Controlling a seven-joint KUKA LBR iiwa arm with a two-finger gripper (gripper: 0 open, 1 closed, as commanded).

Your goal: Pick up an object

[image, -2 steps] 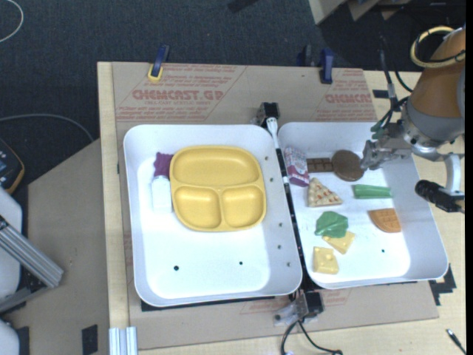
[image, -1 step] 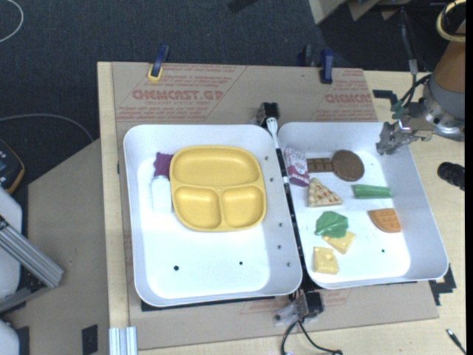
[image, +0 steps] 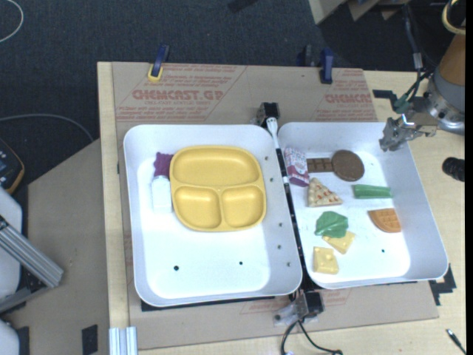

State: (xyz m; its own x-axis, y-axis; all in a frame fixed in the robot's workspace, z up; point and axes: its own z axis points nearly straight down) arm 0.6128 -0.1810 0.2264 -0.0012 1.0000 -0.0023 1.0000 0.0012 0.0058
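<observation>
Over the right bin's far right corner hangs the gripper, nothing visibly between its fingers; whether it's parted or pinched, I cannot tell. Down in that bin lie a brown round spoon-like piece, a pizza slice, a green bar, an orange wedge, a green leaf and yellow cheese chunks. Across in the left bin, a yellow divided plate sits beside a white bottle, both on the tabletop's bins.

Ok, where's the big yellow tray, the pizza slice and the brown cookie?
yellow tray (image: 218,186), camera view, its middle divider.
pizza slice (image: 322,194), camera view, its centre.
brown cookie (image: 348,165), camera view, its round top.
</observation>
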